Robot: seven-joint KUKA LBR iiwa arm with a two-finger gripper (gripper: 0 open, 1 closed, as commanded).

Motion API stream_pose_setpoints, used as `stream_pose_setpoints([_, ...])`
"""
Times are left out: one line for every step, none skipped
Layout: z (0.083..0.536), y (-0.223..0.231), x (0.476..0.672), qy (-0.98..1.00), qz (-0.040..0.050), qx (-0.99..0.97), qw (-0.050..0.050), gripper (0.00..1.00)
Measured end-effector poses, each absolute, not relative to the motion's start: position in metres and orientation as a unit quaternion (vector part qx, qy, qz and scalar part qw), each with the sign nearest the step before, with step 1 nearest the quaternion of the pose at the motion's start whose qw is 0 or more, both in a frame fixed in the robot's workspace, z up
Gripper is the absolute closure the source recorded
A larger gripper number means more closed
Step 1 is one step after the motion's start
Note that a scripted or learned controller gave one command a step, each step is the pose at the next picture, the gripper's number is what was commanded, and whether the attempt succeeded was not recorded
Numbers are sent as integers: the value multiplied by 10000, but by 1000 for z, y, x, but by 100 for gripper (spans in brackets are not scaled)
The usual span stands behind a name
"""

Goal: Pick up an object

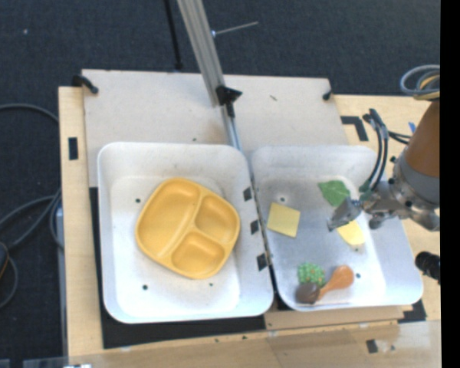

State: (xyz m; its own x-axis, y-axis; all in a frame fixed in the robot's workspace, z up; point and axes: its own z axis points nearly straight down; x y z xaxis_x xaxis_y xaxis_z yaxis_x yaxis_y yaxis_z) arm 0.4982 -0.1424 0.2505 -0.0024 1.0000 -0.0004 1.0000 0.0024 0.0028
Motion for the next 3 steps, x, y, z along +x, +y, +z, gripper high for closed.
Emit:
stream_pose_setpoints([251, -143, 498, 7074, 10, 7068, 15, 0])
stream_pose_setpoints([188, -144, 499, 7073, -14, 7069, -15, 0])
stream_pose_setpoints([124, -144, 501, 7071, -16, 7071, -18, 0])
